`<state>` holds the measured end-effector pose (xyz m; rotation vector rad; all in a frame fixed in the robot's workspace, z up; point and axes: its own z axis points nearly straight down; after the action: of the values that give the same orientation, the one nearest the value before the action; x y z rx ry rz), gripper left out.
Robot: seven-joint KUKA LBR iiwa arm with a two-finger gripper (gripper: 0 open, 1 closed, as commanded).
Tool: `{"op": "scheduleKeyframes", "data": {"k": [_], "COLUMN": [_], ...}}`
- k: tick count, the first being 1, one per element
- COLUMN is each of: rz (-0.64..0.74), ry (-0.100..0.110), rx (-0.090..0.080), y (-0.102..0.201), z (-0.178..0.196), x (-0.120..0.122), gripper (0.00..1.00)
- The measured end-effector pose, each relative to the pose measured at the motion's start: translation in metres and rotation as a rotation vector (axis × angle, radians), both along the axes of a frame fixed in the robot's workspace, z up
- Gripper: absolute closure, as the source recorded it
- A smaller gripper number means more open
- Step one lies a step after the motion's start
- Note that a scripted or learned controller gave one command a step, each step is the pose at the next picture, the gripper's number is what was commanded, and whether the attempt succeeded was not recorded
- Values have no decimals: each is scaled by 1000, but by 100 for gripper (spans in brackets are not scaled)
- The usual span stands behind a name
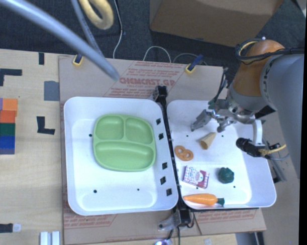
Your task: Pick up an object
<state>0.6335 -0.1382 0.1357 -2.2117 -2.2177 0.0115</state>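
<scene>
Nearest lies a carrot (201,199), well below the fingers (199,122); above it sit a pink packet (196,176) and a green lump (225,175). Closer, a pretzel (183,153) and a cone (208,140) rest just under the gripper (210,123), whose fingers are spread, grasping nothing. Left sits a green tray (125,142).

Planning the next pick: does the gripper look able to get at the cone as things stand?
Probably yes. The gripper hovers over the right bin just above the cone, which lies apart from the pretzel, nothing over it.
</scene>
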Motion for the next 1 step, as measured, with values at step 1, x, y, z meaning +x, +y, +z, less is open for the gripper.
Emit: {"op": "scheduleKeyframes", "data": {"k": [1], "rz": [1], "ry": [-21], "rx": [-8], "y": [-1], "z": [-49], "x": [3], "gripper": [0]}}
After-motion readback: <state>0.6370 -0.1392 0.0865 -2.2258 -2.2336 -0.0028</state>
